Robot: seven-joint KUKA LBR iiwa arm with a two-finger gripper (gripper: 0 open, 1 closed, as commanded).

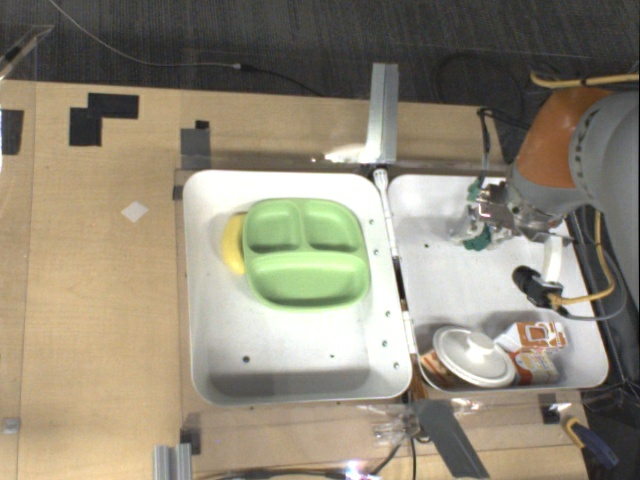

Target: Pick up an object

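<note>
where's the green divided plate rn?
In the camera view, the green divided plate lies in the left bin, toward its far half, partly covering a yellow object at its left edge.

yellow object (pixel 232 245) mostly under green tray (pixel 304 251) | claw (pixel 480 223) fingers unclear (blurred)

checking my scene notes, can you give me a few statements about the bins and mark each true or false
1. The green divided tray lies in the left bin. True.
2. A yellow object pokes out from under the tray's left edge. True.
3. The gripper hangs over the left bin. False: it is over the right bin, near its upper part.
4. The grey lid-like dish sits at the far end of the right bin. False: it lies at the near edge, beside an orange and white packet.
5. The tray has a single compartment. False: it has three.
</note>
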